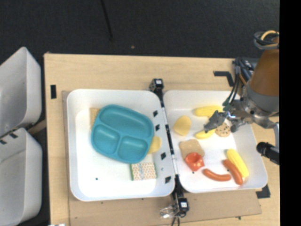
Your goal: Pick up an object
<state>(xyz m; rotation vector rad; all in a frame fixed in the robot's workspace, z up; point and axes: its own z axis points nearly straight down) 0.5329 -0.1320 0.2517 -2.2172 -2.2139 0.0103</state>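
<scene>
Camera view showed the gripper (221, 125) low inside the right bin (186, 182), its fingers (212, 122) spread apart and closed on nothing. A round speckled cookie (224, 130) lay right at the fingertips, pale brown with dark spots, though contact could not be told. Just beside the fingers lay two yellow banana pieces (207, 110), one behind, one under them. Bare white floor lay between the fingers and the bin's far rim. Sausages (217, 174) and a corn cob (237, 161) lay well apart, toward the near rim.
</scene>
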